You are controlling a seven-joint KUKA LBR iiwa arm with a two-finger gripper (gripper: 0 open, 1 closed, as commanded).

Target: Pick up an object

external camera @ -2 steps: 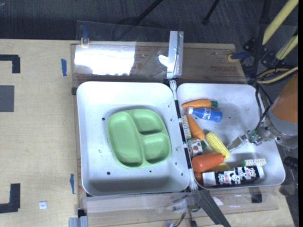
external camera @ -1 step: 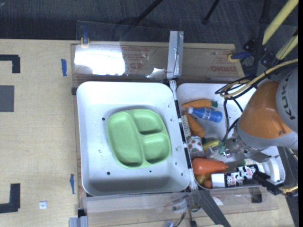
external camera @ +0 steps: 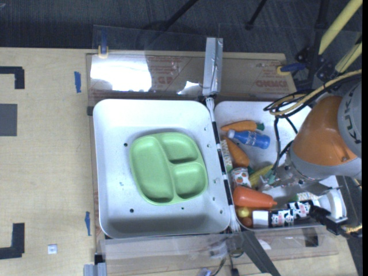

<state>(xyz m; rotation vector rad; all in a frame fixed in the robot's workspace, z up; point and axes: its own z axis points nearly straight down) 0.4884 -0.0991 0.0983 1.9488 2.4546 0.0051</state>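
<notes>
From the fixed camera above the surface (external camera: 40, 171), two shallow white bins sat side by side. The left bin (external camera: 115, 125) carried a green divided tray (external camera: 169, 167) near its middle. The right bin (external camera: 230, 111) was crowded with small objects: an orange carrot (external camera: 241, 126) near the far wall, a blue bottle (external camera: 250, 138) just in front of it, a second orange piece (external camera: 236, 153) along the wall shared with the left bin, a small printed carton (external camera: 241, 177), a yellow-green item (external camera: 260, 171) just beside it, a large orange carrot (external camera: 254, 198) toward the near edge, and a black-and-white patterned tube (external camera: 284, 216) lying along the near wall. The grey arm with its orange band (external camera: 328, 137) reached in from the right and hung over the right half of that bin. The pincer (external camera: 275, 180) sat low among the clutter, just right of the carton and the yellow-green item and just above the large carrot. Its tips were lost against the objects, so whether it was spread or closed, or had hold of anything, could not be told. The large carrot lay close beside the pincer, toward the camera.
</notes>
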